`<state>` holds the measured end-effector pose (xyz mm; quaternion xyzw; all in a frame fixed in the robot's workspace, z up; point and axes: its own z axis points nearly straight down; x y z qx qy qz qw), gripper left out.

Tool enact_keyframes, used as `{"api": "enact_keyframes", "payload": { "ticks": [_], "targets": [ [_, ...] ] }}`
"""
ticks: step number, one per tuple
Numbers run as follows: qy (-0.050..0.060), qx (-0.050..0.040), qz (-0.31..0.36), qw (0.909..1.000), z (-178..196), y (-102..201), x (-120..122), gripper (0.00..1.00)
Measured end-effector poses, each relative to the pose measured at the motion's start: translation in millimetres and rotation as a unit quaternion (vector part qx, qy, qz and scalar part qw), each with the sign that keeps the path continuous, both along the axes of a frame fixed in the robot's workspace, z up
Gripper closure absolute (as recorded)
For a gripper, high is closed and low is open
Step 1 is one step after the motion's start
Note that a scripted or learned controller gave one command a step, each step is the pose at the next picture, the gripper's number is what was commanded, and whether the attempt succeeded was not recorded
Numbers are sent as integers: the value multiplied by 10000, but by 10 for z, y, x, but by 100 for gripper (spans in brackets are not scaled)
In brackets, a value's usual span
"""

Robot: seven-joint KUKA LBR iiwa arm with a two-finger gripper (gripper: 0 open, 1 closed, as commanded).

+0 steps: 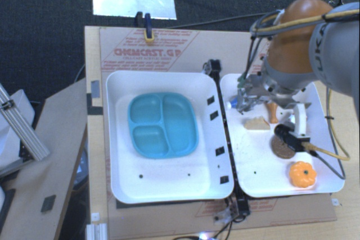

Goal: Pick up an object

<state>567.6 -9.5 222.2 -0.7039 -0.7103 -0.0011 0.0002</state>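
My gripper (246, 100) hangs low over the upper left part of the right bin (253, 185). A small blue thing (232, 103) lies just to its left, close to the bin wall. A beige wedge (257, 123) rests just below the gripper. To the right stand a thin orange-brown piece (272, 111) and a white piece (300, 118). A brown round disc (282, 148) and an orange pumpkin (302, 173) lie nearer the front. Nothing is visibly held.
The left bin (121, 177) holds a blue divided plate (163, 124). A black-clipped ridge (220, 126) separates the two bins. The arm's grey and orange body (298, 42) covers the right bin's far corner.
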Motion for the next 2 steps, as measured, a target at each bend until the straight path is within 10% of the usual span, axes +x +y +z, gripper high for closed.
{"api": "enact_keyframes", "payload": {
  "ticks": [2],
  "targets": [
    [17,-2,0,10000,26,964,-403,100]
  ]
}}
